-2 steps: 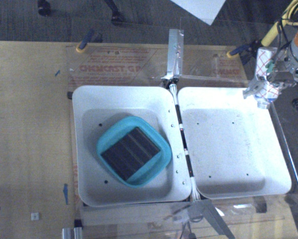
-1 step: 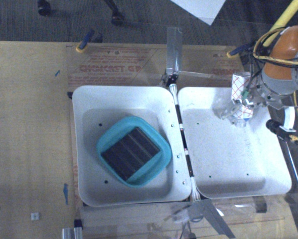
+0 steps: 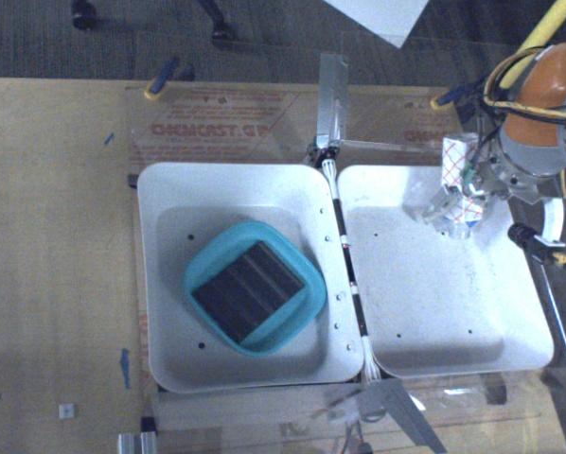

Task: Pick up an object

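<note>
Teal dish [image 3: 255, 287] lies well left of end effector [image 3: 451, 211].

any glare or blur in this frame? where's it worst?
Camera view: soft overall; the gripper region over the right white bin is smeared, fingers unreadable. Clear sheet by the printed board gives faint sheen. The teal square dish with the dark ridged insert in the left white bin reads clearly, with a soft shadow.
</note>
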Available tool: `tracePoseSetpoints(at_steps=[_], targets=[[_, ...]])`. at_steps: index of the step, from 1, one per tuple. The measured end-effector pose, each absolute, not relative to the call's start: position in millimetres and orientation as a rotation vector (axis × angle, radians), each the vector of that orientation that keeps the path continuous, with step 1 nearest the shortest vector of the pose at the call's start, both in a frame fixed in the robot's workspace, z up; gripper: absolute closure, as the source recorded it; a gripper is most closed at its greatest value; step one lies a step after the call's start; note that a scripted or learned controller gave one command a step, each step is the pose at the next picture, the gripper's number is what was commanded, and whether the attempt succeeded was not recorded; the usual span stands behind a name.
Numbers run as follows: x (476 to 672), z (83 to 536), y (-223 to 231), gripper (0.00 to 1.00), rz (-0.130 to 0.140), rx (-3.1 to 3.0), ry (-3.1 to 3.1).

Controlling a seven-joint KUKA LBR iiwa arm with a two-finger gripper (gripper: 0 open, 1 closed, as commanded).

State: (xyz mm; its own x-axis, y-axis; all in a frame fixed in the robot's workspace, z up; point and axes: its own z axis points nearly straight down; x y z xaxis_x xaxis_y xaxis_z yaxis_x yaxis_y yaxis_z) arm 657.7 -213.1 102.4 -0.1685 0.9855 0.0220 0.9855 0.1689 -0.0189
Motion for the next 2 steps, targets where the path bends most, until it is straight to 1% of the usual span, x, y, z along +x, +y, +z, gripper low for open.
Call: tracePoseSetpoints(at_steps=[1, 2], targets=[[667.8, 204, -122, 1.0, -0.002, -1.82, -2.566], [667.6, 267, -93, 1.0, -0.002, -1.767, -2.602]])
